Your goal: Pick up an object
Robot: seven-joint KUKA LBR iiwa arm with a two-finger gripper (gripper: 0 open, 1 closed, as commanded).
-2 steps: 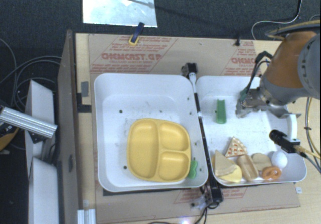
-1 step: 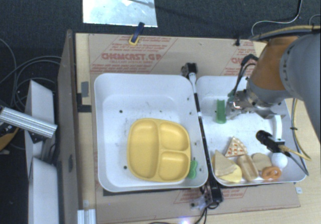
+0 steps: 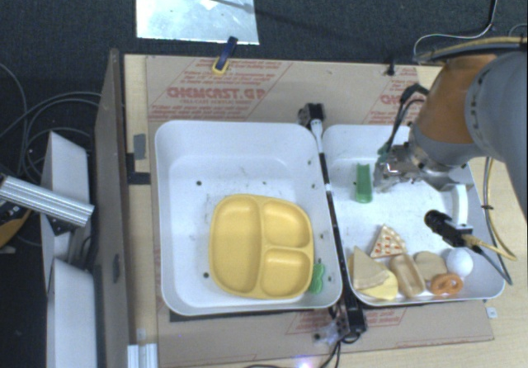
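Observation:
My gripper [image 3: 386,170] hangs over the upper part of the right bin [image 3: 346,139], with the grey arm coming in from the right. Just to its left, an upright green block [image 3: 363,182] rests on the bin floor, close to the gripper but apart from it. Along the right bin's front edge lie a pizza slice [image 3: 386,241], a yellow cheese wedge [image 3: 369,272], a tan bread roll [image 3: 407,275], a pretzel [image 3: 446,284] and a white egg [image 3: 459,261].
The left bin [image 3: 190,152] holds a yellow divided plate [image 3: 261,244], and a small green item [image 3: 318,278] lies at the plate's right edge against the bin wall. The ridge between the two bins [image 3: 327,193] runs just left of the green block.

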